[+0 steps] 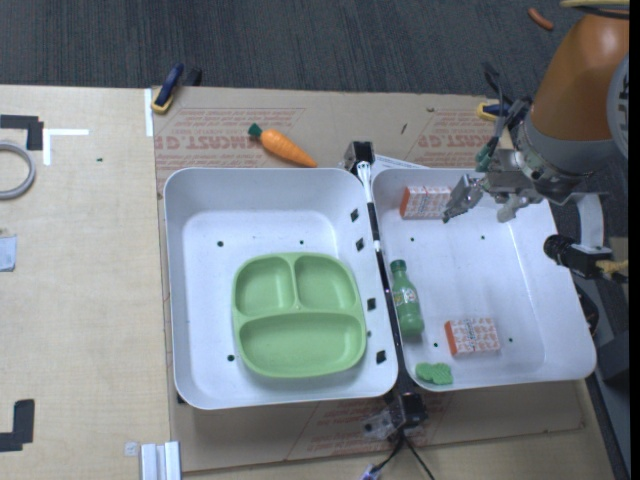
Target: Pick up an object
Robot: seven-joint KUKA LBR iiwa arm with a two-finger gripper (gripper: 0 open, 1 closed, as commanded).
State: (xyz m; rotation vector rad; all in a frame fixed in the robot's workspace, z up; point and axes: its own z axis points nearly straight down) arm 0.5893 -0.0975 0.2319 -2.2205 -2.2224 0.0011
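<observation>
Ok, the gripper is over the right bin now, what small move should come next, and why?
Probably ease the gripper left and down toward the small red-and-white box at the back of the right white bin. That box lies closest to it, flat, with nothing touching it.

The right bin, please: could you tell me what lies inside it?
The right bin holds a green bottle, two small red-and-white boxes and a green piece; the arm covers its far corner.

Counted: two white bins (190, 298), one green divided plate (298, 313), one green bottle (405, 296), two small cartons (472, 336), one toy carrot (282, 145).
</observation>
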